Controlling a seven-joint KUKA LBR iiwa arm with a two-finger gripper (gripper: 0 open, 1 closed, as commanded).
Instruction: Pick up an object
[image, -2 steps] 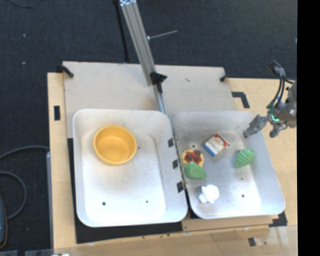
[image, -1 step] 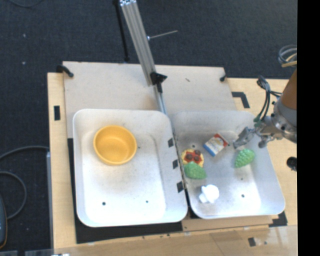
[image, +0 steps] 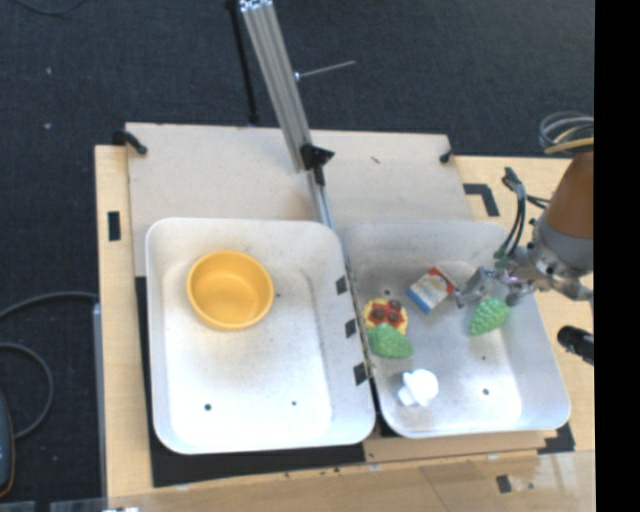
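Note:
My gripper (image: 489, 296) hangs over the right part of the right bin (image: 535, 395), with the arm's orange band above it at the view's right edge. A green bumpy toy (image: 488, 318) sits right at the gripper's tip, its top touching or just under it; I cannot tell whether it is gripped or resting on the bin floor. Left of it lies a small red, white and blue carton (image: 430, 289). Near the bin's left wall are a red and yellow toy (image: 386, 313), a second green toy (image: 390, 343) and a white crumpled object (image: 419, 386).
The left bin (image: 250, 400) holds a yellow bowl (image: 231, 289) at its upper left. A metal pole (image: 285, 90) rises from the seam between the bins at the back. A black fixture (image: 575, 341) sits by the right bin's outer rim.

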